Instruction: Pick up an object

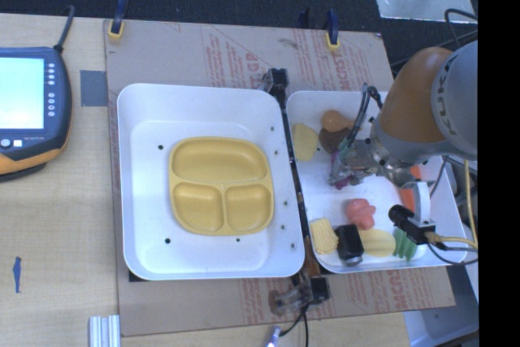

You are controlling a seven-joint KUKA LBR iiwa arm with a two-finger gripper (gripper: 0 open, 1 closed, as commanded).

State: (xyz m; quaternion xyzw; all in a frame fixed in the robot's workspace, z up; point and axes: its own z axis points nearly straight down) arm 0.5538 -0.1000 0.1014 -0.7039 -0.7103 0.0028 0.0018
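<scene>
I see the left bin (pixel 146 175) carrying a yellow divided tray (pixel 221 183) at its centre; the right bin (pixel 305 106) holds the toy food; my gripper (pixel 348 171) hangs low near its middle, its grasp I cannot tell; a pink piece (pixel 360 212) lies just below it, a corn cob (pixel 323 235) at the bottom-left corner; nothing looks lifted, so I judge the pick not yet done.

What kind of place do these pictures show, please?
Probably a robotics lab bench for grasping trials: two shallow white bins on clamped cardboard, a teach pendant to the left, and toy food beneath the gripper.
</scene>
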